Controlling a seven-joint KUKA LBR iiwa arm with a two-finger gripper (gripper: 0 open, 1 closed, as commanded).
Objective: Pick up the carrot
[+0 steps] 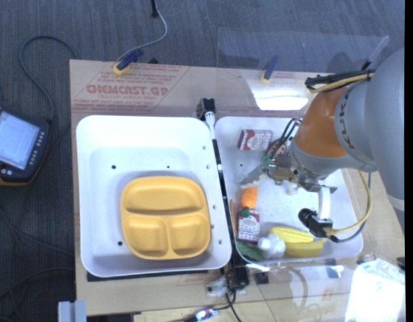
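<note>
One camera looks down on the bench [92,72] from above, at a slant, far enough off to take in both bins and some floor around them. The arm [367,126] enters from the frame's right, its wrist over the right bin [354,247]. The pincer [273,173] itself is poorly seen under the wrist. The left bin [99,139] lies well to the pincer's left in the frame.

The brown worktop [125,89] carries 2 white bins: left bin [99,146] and right bin [350,243], side by side.
</note>
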